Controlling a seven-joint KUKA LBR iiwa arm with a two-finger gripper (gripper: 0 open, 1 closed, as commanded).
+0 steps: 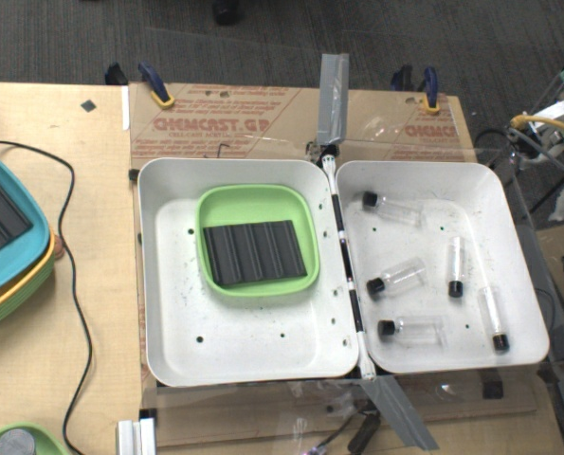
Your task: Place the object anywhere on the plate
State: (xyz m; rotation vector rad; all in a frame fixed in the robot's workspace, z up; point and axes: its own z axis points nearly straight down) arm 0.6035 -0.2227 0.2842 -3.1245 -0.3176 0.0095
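Note:
A light green square plate (257, 207) sits in the left white bin (168, 282), toward its back. A dark ribbed rectangular pad (254, 251) lies flat on the plate. In the right white bin (514, 254) lie several clear plastic vials with black caps: one at the back left (391, 208), one in the middle (396, 279), one near the front (412, 329), and two more at the right (455, 268) (493, 318).
Brown cardboard (225, 117) lies behind the bins, held by blue and yellow clamps (155, 84). A teal and yellow stack of dishes (11, 245) sits at the left on the wooden bench, with a black cable (73, 282) running past it.

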